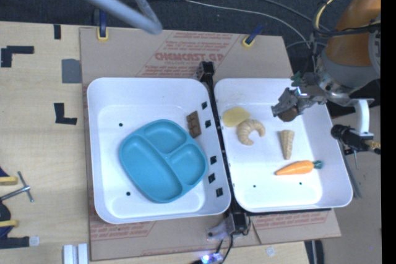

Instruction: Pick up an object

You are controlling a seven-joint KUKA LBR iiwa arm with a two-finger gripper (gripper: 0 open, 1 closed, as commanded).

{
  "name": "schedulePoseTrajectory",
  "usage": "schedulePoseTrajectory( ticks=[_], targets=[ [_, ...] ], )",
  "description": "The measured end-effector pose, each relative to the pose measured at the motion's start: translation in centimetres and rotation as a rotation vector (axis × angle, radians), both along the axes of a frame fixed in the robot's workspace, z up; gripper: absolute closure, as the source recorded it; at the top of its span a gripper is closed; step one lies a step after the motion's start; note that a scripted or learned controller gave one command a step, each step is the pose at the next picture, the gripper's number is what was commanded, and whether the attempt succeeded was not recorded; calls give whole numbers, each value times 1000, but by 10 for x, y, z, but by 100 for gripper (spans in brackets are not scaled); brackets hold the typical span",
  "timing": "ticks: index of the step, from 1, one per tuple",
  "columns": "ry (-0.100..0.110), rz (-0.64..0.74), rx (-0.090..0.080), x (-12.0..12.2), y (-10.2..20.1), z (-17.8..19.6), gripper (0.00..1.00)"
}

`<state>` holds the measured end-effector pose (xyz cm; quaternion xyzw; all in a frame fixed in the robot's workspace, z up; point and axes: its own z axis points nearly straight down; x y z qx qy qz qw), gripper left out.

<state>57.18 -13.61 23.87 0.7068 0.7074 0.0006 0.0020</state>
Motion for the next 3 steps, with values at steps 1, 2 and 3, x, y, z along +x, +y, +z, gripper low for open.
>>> schedulePoseTrajectory(
  ticks=[1, 2, 3],
  targets=[
    [4, 5, 2, 14, 50, -4, 100],
    [4, 7, 3, 13, 111, 1, 100],
    [5, 6, 3, 22, 167, 4, 100]
  ],
)
